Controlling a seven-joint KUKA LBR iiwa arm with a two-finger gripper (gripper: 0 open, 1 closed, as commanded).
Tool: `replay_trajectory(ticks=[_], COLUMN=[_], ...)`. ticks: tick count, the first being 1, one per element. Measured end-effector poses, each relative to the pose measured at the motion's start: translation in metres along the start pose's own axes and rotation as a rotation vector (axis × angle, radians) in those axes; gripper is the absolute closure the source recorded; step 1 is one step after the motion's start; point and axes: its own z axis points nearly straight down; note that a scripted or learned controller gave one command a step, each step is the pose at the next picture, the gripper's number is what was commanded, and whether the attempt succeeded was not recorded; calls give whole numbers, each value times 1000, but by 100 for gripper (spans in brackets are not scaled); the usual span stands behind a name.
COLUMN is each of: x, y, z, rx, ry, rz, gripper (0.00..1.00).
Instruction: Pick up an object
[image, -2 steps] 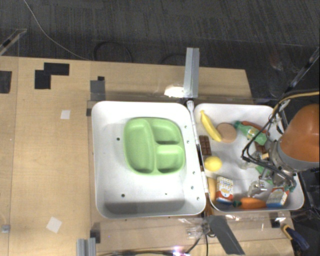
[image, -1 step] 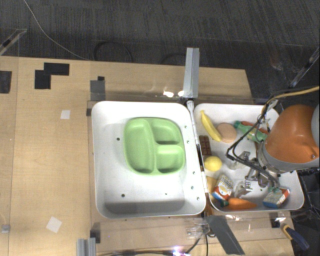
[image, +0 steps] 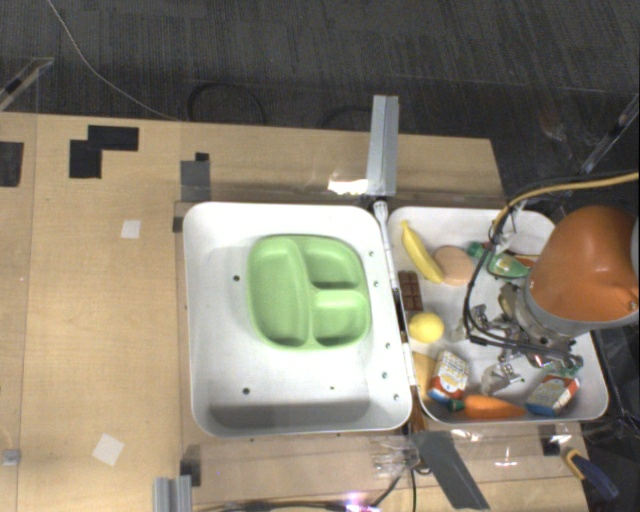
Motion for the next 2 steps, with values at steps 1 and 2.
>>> replay_trajectory(ticks=[1,2], x=[-54,-25], y=[-28,-9], z=[3,1], rx=[-2,-1], ry=[6,6], rz=[7,159], gripper=[0,0])
